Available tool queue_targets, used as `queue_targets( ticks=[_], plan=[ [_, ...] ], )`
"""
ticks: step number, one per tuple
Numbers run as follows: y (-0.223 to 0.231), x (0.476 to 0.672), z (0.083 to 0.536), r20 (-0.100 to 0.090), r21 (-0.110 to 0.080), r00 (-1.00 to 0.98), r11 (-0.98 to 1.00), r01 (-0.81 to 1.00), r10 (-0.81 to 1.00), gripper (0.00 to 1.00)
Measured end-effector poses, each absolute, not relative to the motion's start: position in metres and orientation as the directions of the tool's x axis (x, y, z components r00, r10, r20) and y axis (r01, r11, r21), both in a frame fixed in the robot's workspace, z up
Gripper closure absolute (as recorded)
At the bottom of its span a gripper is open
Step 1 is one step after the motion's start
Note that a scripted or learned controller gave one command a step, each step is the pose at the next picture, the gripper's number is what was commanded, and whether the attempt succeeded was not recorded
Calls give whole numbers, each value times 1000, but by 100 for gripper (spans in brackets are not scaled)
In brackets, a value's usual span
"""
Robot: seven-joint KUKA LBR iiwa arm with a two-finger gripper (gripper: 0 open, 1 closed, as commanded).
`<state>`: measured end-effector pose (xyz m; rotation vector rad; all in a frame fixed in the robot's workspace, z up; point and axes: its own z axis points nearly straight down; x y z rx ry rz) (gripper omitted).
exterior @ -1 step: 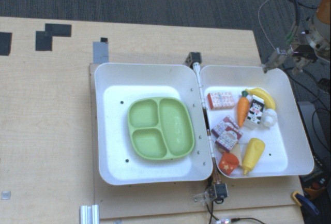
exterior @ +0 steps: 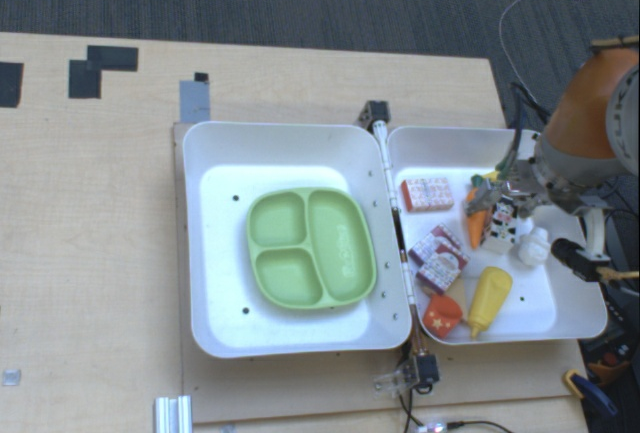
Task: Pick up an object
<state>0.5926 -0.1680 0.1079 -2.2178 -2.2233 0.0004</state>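
Pale wooden worktop (exterior: pixel 90 221), two white bins set side by side.
Small objects are crowded in the right bin (exterior: pixel 570 321); the pincer (exterior: pixel 497 211) is lowered among them by an orange carrot (exterior: pixel 478 221), its grip state undeterminable.

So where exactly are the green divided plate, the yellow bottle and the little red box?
green divided plate (exterior: pixel 311 248): camera view, on the ridge between its compartments.
yellow bottle (exterior: pixel 489 297): camera view, middle of its body.
red box (exterior: pixel 427 193): camera view, centre of its top face.
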Motion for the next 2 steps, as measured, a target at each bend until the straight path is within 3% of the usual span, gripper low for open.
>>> queue_targets(
  ticks=[1,2],
  plan=[
    [-169,597,124,-3,13,-4,4,1000,1000,100],
    [-76,565,207,1,5,-5,5,1000,1000,100]
  ],
)
